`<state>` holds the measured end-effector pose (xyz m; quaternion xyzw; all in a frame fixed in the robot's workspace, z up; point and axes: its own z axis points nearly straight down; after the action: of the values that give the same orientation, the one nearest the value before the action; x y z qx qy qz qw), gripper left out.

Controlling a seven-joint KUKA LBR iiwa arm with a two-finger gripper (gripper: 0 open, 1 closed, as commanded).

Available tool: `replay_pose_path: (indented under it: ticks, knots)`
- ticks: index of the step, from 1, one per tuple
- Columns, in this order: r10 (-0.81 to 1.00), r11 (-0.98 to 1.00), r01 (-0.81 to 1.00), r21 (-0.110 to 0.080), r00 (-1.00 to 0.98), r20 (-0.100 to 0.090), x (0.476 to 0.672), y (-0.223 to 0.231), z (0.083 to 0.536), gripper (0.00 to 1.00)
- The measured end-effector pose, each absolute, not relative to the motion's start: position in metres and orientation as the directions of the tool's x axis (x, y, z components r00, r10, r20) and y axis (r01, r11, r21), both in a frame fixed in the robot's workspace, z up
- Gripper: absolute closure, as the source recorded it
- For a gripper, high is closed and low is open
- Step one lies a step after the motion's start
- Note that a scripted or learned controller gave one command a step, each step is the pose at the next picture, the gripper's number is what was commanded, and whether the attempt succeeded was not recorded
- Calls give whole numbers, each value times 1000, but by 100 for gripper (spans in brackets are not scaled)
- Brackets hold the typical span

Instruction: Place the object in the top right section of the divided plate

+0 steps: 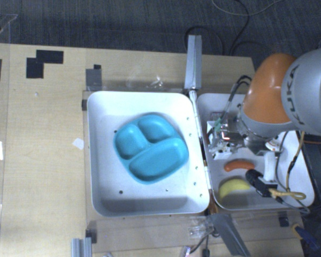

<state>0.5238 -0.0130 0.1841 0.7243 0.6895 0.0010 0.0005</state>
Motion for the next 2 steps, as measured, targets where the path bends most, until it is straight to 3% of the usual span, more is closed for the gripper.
replay_pose_path:
  ticks: [1, 2]
  knots:
    - [994, -112, 994, 3, 112, 2, 549, 79, 205, 100]
    - [1000, -27, 1000, 4, 27, 1, 577, 141, 273, 100]
